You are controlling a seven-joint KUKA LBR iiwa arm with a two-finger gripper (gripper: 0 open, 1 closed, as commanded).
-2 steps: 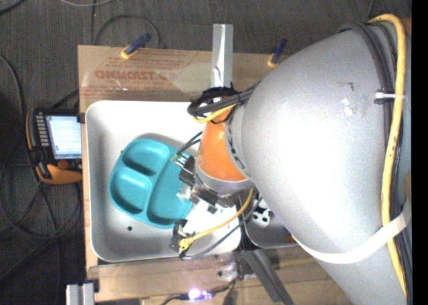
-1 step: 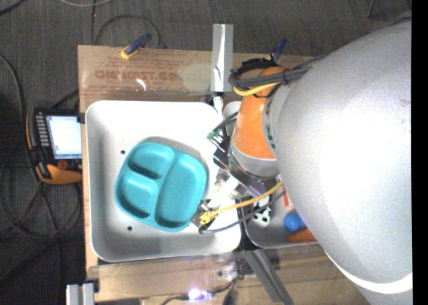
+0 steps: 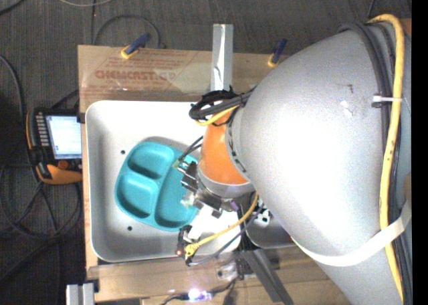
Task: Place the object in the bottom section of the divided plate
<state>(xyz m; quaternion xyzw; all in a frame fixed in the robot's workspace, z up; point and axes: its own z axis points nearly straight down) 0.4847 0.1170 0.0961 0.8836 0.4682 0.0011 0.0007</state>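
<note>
Grey arm point(image 3: 321, 143) fills the frame's right, hiding the object and whether the fingers are apart, above the teal divided plate point(image 3: 148, 183), seemingly light, rigid plastic, at centre left.

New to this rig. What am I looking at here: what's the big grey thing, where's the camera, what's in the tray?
The camera is fixed above the bench and looks down at a slant. The big grey shape on the right is the robot arm, close to the lens, so it looks huge; the orange band sits just above its wrist. The arm reaches in over a shallow white bin. In that bin lies a teal divided plate with several sections; the wrist hangs over its right edge. The gripper itself is hidden beneath the wrist, so I cannot tell whether it holds anything, and no loose object can be made out. On the floor to the left sits a handheld control pad with a lit screen.
</note>
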